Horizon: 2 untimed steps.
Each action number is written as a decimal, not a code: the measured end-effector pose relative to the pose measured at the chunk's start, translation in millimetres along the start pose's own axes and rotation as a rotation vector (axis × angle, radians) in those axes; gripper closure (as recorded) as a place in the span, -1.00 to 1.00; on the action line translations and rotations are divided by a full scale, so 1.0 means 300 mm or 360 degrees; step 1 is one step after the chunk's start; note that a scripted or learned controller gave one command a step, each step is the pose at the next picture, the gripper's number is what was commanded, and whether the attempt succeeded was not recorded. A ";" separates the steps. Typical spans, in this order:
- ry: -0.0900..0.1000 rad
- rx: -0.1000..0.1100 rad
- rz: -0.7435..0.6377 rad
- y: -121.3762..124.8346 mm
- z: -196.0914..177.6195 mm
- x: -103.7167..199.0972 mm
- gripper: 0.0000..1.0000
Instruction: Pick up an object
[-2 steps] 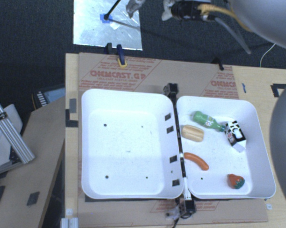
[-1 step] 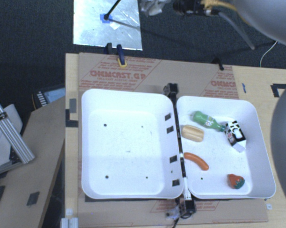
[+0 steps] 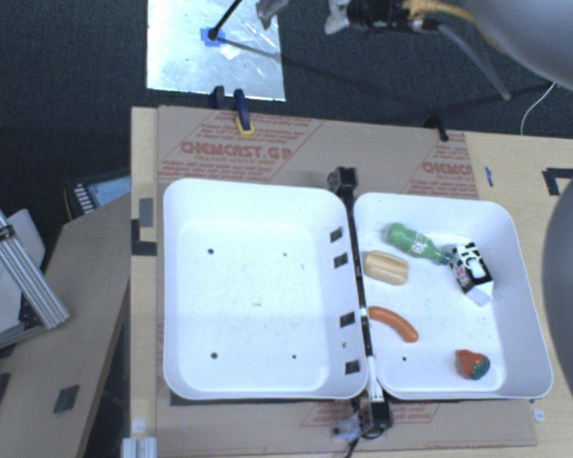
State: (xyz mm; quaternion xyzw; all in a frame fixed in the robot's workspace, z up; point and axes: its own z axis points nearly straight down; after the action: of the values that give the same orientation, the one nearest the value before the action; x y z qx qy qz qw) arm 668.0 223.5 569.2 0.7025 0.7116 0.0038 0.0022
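On the right shallow white plastic bin (image 3: 523, 307) lie a tan bread roll (image 3: 386, 266), green plastic bottle (image 3: 413, 242), orange sausage (image 3: 394, 323), black-and-white carton (image 3: 472, 267) and red-green fruit (image 3: 472, 364). The gripper (image 3: 304, 8) hangs high above, well apart.

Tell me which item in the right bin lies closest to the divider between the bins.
The bread roll; its end nearly touches the divider, while the sausage sits slightly farther off.

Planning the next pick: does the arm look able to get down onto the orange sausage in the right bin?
Probably yes. The orange sausage lies alone on the right bin floor, apart from the bun and the red and green toy, with nothing over it.
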 end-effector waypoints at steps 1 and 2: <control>0.0000 -0.0005 -0.0004 0.001 -0.038 0.001 1.00; 0.0000 -0.0003 -0.0005 0.000 -0.036 0.001 -1.00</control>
State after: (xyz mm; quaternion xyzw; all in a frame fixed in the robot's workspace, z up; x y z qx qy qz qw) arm 668.0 223.8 580.0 0.7015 0.7127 0.0044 0.0029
